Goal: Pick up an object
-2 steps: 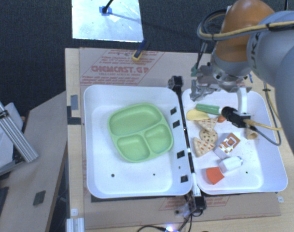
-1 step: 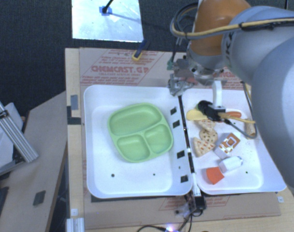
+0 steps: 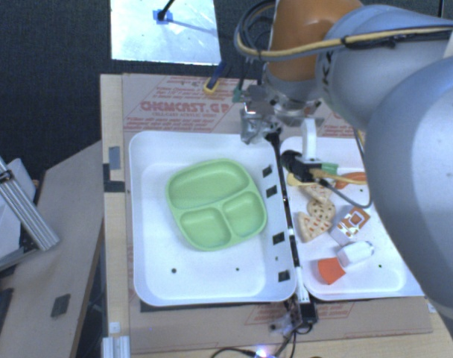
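Landmark: green tray (image 3: 215, 203), one, with three compartments (one long, two small), lying flat and turned askew in the left bin.
Bins: two, white and shallow, side by side; left bin (image 3: 148, 222) holds the tray, right bin (image 3: 394, 278) lies just right of it.
Arm: one, grey with an orange band, reaching in from right of the tray.
Gripper (image 3: 255, 125): one, beyond the tray's far right corner, over the far end of the wall between the bins; whether it is apart or together cannot be told.
Pickable objects: all right of the tray, in the right bin, clustered near the shared wall.
Tan lattice pieces (image 3: 316, 216): two, touching, nearest the tray.
Orange-and-white box (image 3: 350, 224): one, just right of the lattice pieces.
White block (image 3: 355, 253): one, near side of the box.
Orange block (image 3: 331, 271): one, nearest the front rim, beside the white block.
Orange stick (image 3: 349, 176): one, green at one end, far side of the lattice pieces.
Cardboard sheet (image 3: 182, 107): one, red lettering, under both bins.
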{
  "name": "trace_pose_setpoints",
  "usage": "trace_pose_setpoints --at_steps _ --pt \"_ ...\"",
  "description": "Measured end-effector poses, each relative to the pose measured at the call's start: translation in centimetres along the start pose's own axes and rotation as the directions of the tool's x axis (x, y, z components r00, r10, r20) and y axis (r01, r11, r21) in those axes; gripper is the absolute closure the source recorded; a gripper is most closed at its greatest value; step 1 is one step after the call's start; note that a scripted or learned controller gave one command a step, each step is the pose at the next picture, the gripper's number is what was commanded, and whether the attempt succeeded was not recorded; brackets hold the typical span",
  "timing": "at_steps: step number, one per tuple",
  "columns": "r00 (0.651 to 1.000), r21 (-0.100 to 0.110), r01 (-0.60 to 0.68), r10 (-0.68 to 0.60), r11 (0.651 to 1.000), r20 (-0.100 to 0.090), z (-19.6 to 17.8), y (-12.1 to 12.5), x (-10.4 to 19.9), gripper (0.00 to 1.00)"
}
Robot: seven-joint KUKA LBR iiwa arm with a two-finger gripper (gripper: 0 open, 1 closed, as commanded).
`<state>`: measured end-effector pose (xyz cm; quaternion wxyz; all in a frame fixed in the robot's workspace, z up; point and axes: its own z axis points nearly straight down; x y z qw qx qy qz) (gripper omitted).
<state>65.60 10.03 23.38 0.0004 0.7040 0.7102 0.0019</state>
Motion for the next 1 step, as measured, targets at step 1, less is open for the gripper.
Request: trace_pose_setpoints --at_steps 1 --pt "1.000 0.003 -0.007 0.007 1.000 0.002 1.62 -0.65 -0.31 1.00"
